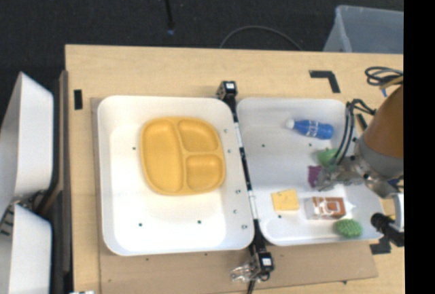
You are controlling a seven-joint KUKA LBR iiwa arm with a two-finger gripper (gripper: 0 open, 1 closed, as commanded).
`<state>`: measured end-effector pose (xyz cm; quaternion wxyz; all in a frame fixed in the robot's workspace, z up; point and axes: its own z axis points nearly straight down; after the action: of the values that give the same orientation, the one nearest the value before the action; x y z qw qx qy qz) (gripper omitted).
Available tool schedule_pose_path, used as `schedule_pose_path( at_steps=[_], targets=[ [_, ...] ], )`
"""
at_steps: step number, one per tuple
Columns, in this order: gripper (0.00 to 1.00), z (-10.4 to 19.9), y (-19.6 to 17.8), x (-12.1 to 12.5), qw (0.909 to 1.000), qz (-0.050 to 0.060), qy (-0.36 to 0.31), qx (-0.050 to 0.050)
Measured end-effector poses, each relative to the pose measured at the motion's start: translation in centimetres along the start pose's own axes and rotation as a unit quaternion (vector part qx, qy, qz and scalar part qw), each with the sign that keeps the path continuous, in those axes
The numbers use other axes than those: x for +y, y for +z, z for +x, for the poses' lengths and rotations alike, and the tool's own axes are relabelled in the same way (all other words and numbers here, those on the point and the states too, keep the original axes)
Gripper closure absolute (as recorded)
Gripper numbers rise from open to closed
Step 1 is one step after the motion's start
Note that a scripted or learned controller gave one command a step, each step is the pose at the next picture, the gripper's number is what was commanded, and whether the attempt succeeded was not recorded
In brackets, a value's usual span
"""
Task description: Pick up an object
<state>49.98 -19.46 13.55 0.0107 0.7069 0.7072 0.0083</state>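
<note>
The right bin holds several small objects. A blue bottle lies near its far side. A yellow square block and a brown-and-white packet lie near its front, with a green bumpy ball at the front right corner. A purple object and a green object sit at the right of the bin. My gripper hangs low right beside these two, touching or nearly touching the purple one. The arm's orange band is above it.
The left bin bears a yellow divided plate. A black clip marks the far end of the bins' shared wall. Cables lie on the bench at the far right, with a pale blue tub beyond.
</note>
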Motion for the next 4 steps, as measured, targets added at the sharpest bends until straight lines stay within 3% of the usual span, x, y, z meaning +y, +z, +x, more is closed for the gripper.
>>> schedule_pose_path(
  at_steps=[1,3,4],
  targets=[
    [1.0,0.3,-4.6,0.9,0.9999,0.01,-0.002,0.0],
    [1.0,0.0,-15.4,1.5,1.0,0.009,-0.002,0.0],
    [1.0,4.6,-15.3,3.2,0.9999,0.012,-0.003,0.001]
  ],
)
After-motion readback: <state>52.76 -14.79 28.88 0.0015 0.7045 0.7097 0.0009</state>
